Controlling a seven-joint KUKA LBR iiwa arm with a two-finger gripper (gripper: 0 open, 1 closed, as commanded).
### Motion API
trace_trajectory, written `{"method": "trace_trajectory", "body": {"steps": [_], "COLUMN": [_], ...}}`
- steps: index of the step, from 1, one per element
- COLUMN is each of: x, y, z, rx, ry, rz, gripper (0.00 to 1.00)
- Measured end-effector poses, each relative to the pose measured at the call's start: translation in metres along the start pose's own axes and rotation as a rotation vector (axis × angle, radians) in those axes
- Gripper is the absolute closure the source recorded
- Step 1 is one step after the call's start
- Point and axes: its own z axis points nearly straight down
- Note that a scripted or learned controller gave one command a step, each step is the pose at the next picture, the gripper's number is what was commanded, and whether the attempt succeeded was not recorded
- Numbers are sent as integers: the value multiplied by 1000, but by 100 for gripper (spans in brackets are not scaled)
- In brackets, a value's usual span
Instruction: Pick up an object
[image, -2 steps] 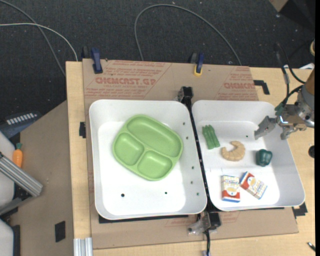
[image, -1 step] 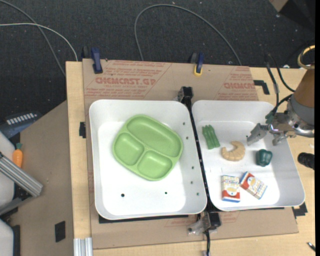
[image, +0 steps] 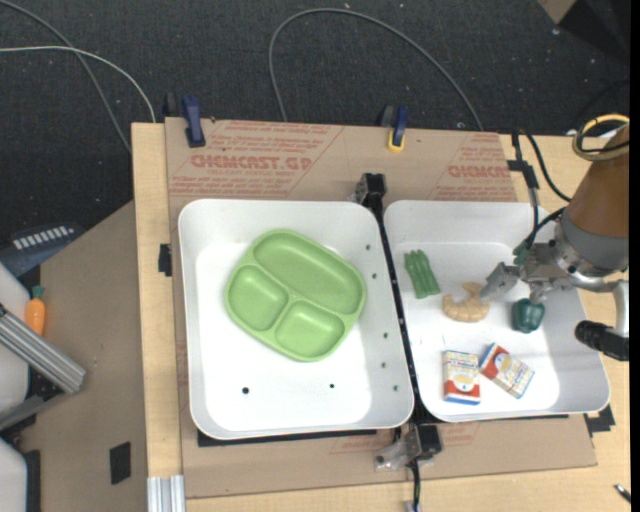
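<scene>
Bench: two white bins side by side, right bin (image: 440, 225) worked in.
Gripper (image: 512, 283): jaws spread, nothing held.
Tan object (image: 466, 304): touched by one finger, at 8 o'clock.
Green object (image: 527, 316): just below, 5 o'clock.

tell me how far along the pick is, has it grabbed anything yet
Nothing looks picked yet. The gripper is low in the right bin, its fingers open with one tip by the tan piece and the other near the dark green item, neither between them. The green stick and two small boxes lie on the bin floor. Left: close on one and lift.
</scene>
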Motion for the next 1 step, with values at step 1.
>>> {"method": "trace_trajectory", "body": {"steps": [1], "x": [-1], "y": [1], "z": [-13], "rx": [-5], "ry": [-2], "rz": [0], "gripper": [100]}}
